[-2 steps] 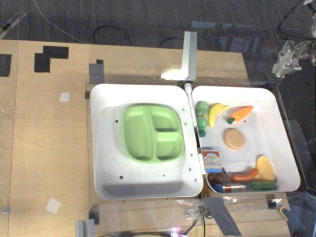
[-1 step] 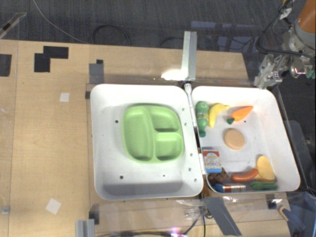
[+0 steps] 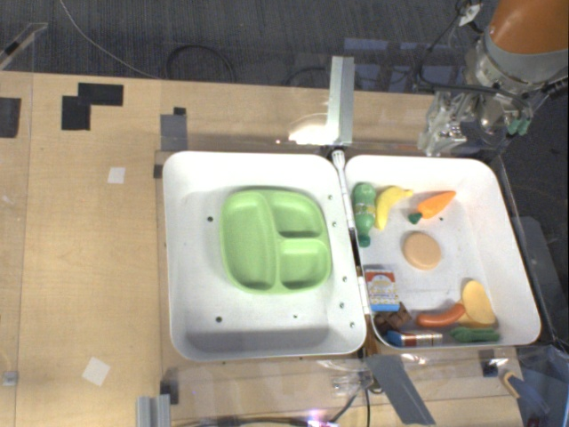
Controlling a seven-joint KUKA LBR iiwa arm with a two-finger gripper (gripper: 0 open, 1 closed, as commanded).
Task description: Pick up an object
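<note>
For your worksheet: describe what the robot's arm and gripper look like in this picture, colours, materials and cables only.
The arm shows a rounded orange band above a grey wrist ring. Dark cables, with a yellow one among them, loop beside it. Below hangs the gripper, pale metallic and partly translucent, with a small green part at its side.

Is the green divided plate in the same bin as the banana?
No, the green divided plate lies in the left bin, while the banana lies in the right bin.

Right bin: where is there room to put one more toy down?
In the right bin, bare floor lies right of the tan disc, between the carrot and the yellow piece. The left edge by the banana and the near corner by the small box are crowded.
</note>
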